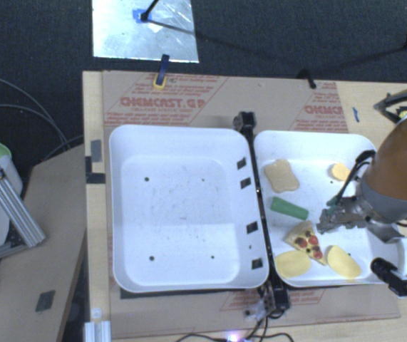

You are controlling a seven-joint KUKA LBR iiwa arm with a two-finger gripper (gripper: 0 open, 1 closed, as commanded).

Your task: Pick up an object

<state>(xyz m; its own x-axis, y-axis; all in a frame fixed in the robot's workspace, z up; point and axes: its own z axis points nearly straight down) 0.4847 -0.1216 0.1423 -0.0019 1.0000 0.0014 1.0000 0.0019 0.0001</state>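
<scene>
The right bin (310,144) holds several toy foods: a tan bread-shaped piece (281,176), a green block (289,208), a pizza slice (306,241), two yellow pieces (293,263) (343,261) near the front and a small yellow-orange piece (341,171) at the back right. My gripper (333,218) hangs low over the right half of that bin, just right of the pizza slice and the green block. The arm's orange band (403,159) sits above it.
The left bin (125,212) lies beside the right one, with black clips (249,205) along the divider between them. A cardboard sheet (189,102) lies under both bins. A metal frame (3,198) stands at the far left.
</scene>
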